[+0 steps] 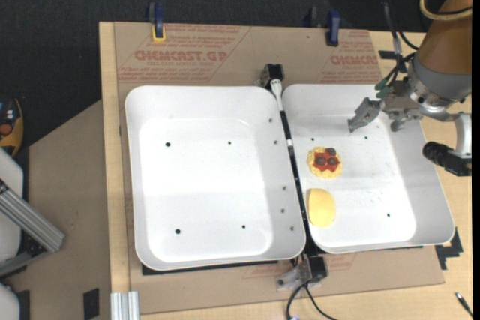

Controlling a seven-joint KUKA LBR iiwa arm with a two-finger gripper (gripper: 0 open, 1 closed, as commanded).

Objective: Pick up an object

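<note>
You have two objects to choose from, both in the right bin, close to its left wall. The round yellow piece with red and dark topping lies flat near the bin's middle height. The plain yellow lump sits just below it, apart from it by a narrow gap. Your claw hangs over the upper part of the same bin, up and to the right of both objects and touching neither. Its grey fingers stand apart, with nothing between them. The left bin adjoins the right one along a black seam. Both rest on the cardboard-covered desk, held by blue clamps at its far edge.
</note>
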